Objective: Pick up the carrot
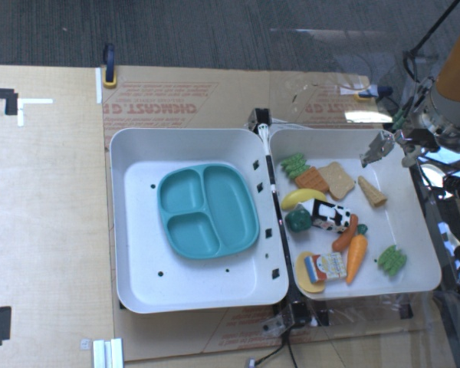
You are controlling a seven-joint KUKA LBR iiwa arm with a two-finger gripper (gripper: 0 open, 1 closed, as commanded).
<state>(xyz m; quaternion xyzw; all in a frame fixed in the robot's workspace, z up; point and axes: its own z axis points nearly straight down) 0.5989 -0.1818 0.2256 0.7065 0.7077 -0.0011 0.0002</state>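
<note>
Worktop (46, 228), pale wood, carries two shallow white bins side by side. Left bin (130, 274) holds a teal divided plate (207, 209), nothing on it. Right bin (410, 274) holds the play food, crowded toward its left half.

Arm (452, 75) enters at upper right, orange band visible. Tool (389, 148) hangs over the bin's far right corner, well apart from the carrot. Fingers look parted, nothing between them.

Carrot (356, 257): orange, tapered, lying near the bin's front, long axis roughly front-to-back, thick end toward the far side. A smaller orange-red piece (345, 236) lies just beside its upper left, possibly touching. A black-and-white cow-patterned block (331, 215) sits near that. A yellow-rimmed packet (322, 269) lies just left of the tip. Green leafy piece (392, 260) to the right, apart.

Judgement: step in hand is the approach. To do it well, bring the tool forward and left until over the carrot's midsection, turn the wrist so the fingers close across the short width, not along the length. Right side is open; left is tight, so centre carefully to avoid catching the orange-red piece or packet. Descend low before closing, since the taper may slip.
</note>
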